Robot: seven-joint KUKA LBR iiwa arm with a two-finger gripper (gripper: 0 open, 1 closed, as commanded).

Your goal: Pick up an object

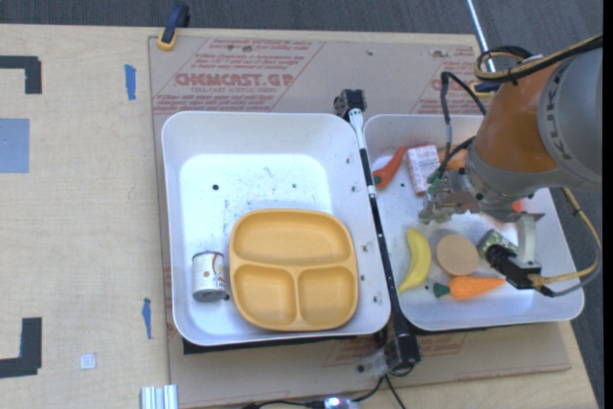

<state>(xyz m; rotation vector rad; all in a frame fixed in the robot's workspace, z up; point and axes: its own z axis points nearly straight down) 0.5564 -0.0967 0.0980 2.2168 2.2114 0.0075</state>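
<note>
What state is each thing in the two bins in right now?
Yellow tray: flat in the left bin, compartments up.
Small can: on its side, left of the tray.
Banana: lying in the right bin near the divider.
Carrot: lying by the front wall.
Tan disc: flat, between banana and carrot.
Red-and-white packet: lying near the back.
End effector: low over the right bin, grip unclear.

The two shallow white plastic bins looked smooth and faintly glossy, lying on a matt brown printed cardboard sheet. Inside the left bin, the yellow three-compartment plastic tray appeared smooth and satiny; beside that tray, the small metal can shone dully
</note>
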